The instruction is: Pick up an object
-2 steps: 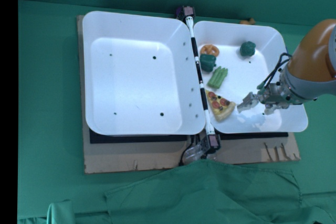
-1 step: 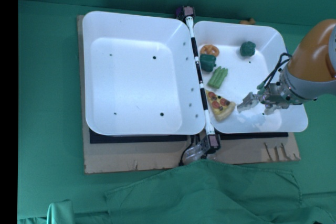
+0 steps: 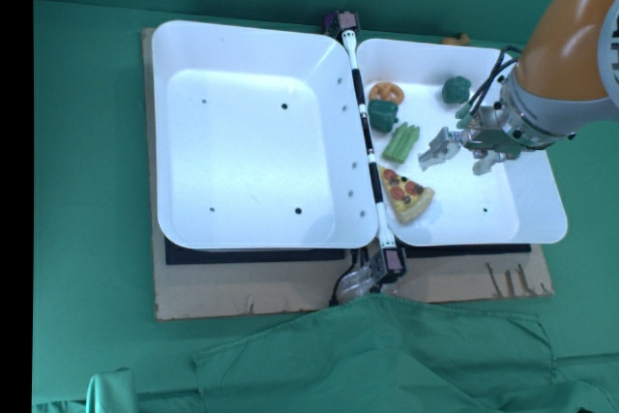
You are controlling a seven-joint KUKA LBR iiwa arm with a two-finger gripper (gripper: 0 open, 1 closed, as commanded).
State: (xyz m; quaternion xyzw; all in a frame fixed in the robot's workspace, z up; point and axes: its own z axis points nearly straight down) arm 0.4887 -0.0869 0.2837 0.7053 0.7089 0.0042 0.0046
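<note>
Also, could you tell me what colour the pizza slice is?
The pizza slice is yellow with red toppings, seen in the camera view.

You see green cloth (image 3: 87,160) over whole surface, flat and smooth at top and left. Brown cardboard sheet (image 3: 193,300) lies on cloth, under two white bins. Dark mat (image 3: 251,256) peeks out between bins and cardboard along near edge. Loose green cloth (image 3: 387,363) bunched in folds at bottom, near you. Light is soft and even, with bluish tint. No walls or windows to look at.
</note>
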